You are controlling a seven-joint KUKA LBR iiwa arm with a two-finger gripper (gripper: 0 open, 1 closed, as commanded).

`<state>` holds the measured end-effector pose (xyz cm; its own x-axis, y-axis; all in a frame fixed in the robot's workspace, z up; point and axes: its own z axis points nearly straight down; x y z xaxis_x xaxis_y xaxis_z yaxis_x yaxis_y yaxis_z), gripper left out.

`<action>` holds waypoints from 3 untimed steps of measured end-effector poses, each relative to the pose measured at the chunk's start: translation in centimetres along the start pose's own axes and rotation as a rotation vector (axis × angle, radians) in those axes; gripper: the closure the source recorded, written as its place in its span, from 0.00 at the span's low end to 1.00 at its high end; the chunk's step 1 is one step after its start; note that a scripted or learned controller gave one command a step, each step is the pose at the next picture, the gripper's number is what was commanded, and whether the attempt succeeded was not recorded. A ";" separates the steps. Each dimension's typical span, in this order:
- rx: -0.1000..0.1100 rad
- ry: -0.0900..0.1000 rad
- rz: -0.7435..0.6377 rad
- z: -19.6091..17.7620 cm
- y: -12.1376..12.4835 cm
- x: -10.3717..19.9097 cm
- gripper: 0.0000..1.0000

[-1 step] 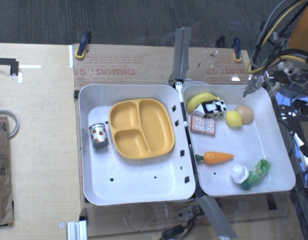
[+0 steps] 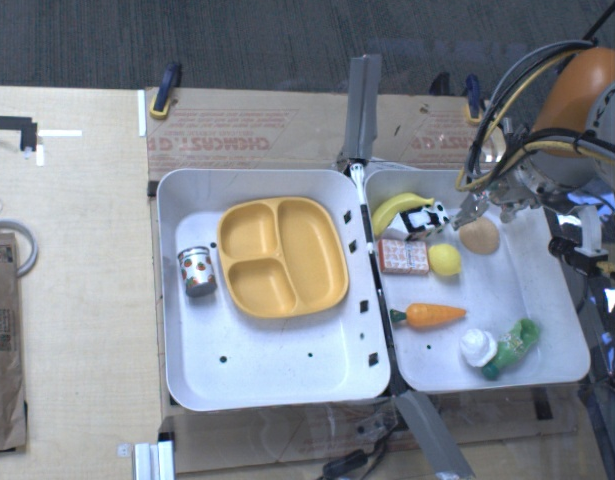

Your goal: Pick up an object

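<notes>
My gripper [image 2: 476, 208] hangs over the back of the right bin [image 2: 547, 298], just behind a brown potato-like object [image 2: 479, 236] and right of a small black-and-white toy [image 2: 424, 218]. I see nothing held in it. Also in this bin are a banana [image 2: 395, 208], a lemon [image 2: 445, 259], a red-and-white box [image 2: 404, 257], a carrot [image 2: 435, 315] and a green bottle with a white cap [image 2: 499, 347]. The left bin [image 2: 277, 368] holds a yellow divided plate [image 2: 282, 256] and a small printed can [image 2: 197, 269].
The arm, with its cables and orange band [image 2: 577, 88], fills the right bin's back right corner. A grey divider post [image 2: 362, 108] stands behind the seam between the bins. Cardboard [image 2: 257, 128] lies behind the left bin, and a brown bag [image 2: 2, 348] sits far left.
</notes>
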<state>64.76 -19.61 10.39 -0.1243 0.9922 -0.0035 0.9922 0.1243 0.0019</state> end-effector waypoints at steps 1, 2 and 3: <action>0.000 0.002 -0.157 1.1 -2.4 -1.4 0.00; -0.007 -0.005 -0.155 -0.4 -2.2 -1.6 1.00; -0.007 -0.005 -0.155 -0.4 -2.2 -1.6 0.00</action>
<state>62.75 -21.51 10.79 -0.2758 0.9612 -0.0094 0.9612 0.2759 0.0078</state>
